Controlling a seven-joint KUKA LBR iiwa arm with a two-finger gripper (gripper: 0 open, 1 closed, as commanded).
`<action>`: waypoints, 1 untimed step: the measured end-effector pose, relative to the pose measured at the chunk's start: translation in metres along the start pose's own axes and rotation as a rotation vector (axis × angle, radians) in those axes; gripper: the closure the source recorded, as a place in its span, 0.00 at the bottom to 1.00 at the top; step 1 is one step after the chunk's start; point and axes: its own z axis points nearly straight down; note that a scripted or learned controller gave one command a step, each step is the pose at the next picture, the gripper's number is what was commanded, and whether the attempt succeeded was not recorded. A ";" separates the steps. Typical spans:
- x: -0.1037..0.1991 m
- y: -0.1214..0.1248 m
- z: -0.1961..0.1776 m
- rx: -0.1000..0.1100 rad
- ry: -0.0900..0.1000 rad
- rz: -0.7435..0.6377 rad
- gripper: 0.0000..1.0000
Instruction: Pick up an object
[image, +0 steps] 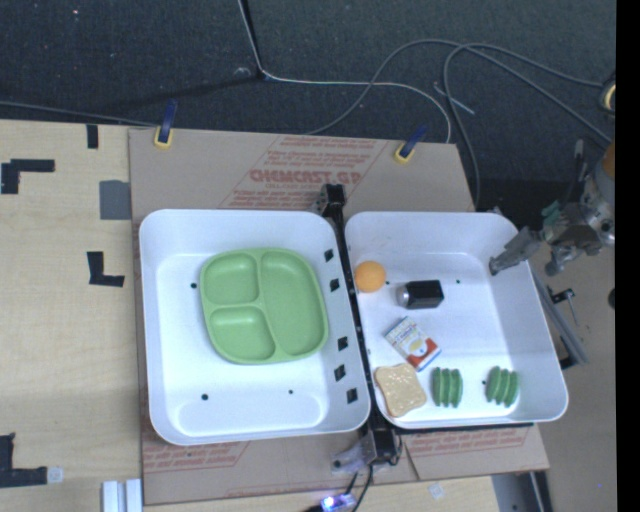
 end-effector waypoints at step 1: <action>0.001 0.002 -0.007 -0.012 -0.003 -0.004 0.00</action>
